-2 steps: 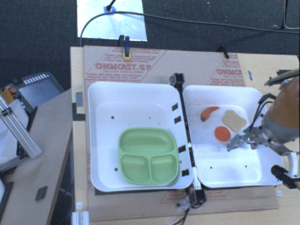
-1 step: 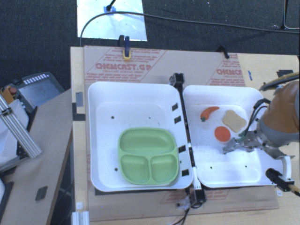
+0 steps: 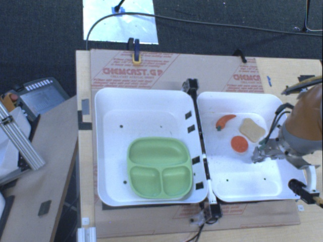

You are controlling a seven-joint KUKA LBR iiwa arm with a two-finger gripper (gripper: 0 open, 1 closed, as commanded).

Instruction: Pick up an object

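Over the right bin (image 3: 242, 185), near its right wall, I see my gripper (image 3: 258, 155) lowered toward the floor of that bin, with the grey wrist and the orange band of the arm (image 3: 305, 122) rising behind it toward the right edge of my view. I cannot tell from this angle how the gripper is set or whether anything is caught in it; it is small and dark against the white plastic. Just left of the gripper, still within the right bin, lies a round orange-red disc (image 3: 239, 144), close to the tool but apart from it as far as I can judge. Slightly above and beside the disc sits a tan slice of toy bread (image 3: 252, 129), tilted, and further left of that, toward the bin's left wall, lies a small orange carrot (image 3: 225, 121) with a green tip. A black divider with clips (image 3: 197, 135) runs between the right bin and its neighbour. Beyond that divider, the left bin (image 3: 111, 135) holds a green three-compartment plate (image 3: 160, 167) in its near half. Both bins rest on a brown cardboard sheet (image 3: 151, 69) printed with red lettering.
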